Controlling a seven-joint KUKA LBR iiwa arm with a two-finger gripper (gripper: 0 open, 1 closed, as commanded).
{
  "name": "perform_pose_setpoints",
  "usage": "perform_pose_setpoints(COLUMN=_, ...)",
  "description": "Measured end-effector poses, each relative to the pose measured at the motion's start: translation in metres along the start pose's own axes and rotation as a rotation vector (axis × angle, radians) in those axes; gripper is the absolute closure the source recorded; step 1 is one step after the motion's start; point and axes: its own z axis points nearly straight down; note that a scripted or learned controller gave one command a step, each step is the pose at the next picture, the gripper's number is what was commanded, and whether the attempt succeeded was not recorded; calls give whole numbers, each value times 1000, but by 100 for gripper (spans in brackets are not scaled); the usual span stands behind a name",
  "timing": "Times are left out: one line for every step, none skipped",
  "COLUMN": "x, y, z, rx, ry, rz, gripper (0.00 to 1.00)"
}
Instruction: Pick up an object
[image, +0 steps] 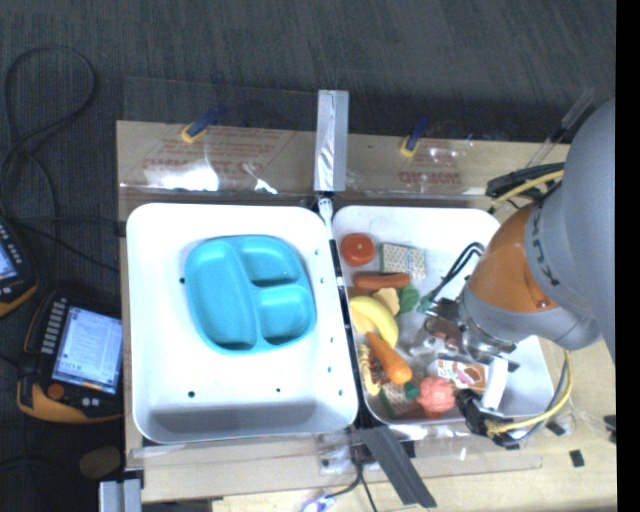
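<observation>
Two bins are sitting side by side on a bench (140, 160). The left bin (160, 400) is holding a divided tray (250, 292), lying slightly toward the bin's far side. The right bin (530, 375) is holding a cluster of toy food crowded against its left wall. A tomato (357, 247) is lying at the far end, with a small box (403, 261) just to its right. A sausage (380, 282) is lying just nearer than those two. A banana (373, 317) is sitting nearer again, and a carrot (390, 362) is lying nearer than the banana. A round fruit (436, 395) is resting near the front wall, right of the carrot. The arm (545, 270) is reaching in from the right over the right bin's right half.
</observation>
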Motion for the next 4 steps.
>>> perform_pose_setpoints(x=-4, y=-2, z=-142, rx=20, ry=-1, rz=7, gripper=100)
perform_pose_setpoints(x=24, y=65, z=-34, rx=22, ry=-1, rz=2, gripper=100)
perform_pose_setpoints(x=57, y=-21, z=-84, rx=23, ry=0, rz=113, gripper=100)
perform_pose_setpoints(x=9, y=-7, z=-150, rx=20, ry=0, rz=-21, gripper=100)
